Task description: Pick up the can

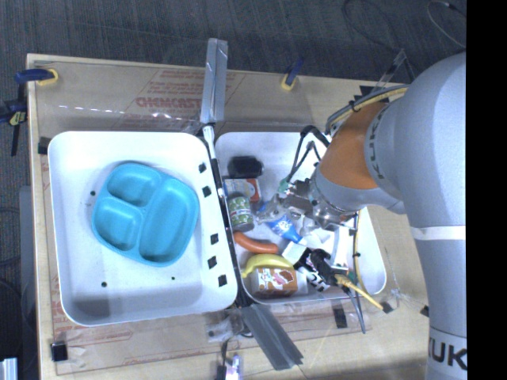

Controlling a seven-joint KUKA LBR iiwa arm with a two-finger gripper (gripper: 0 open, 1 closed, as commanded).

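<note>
Down in the right-hand white bin (372,271), the grey arm's two-finger gripper (295,210) sits low among the clutter; whether it is wide or narrow cannot be told. Just left of it lies the small green-labelled metal can (238,210), near the bin's left wall, between a black block (245,166) on its far side and an orange sausage-shaped toy (255,244) on its near side. A blue three-compartment plastic tray (146,212) rests in the left white bin (71,275).
</note>
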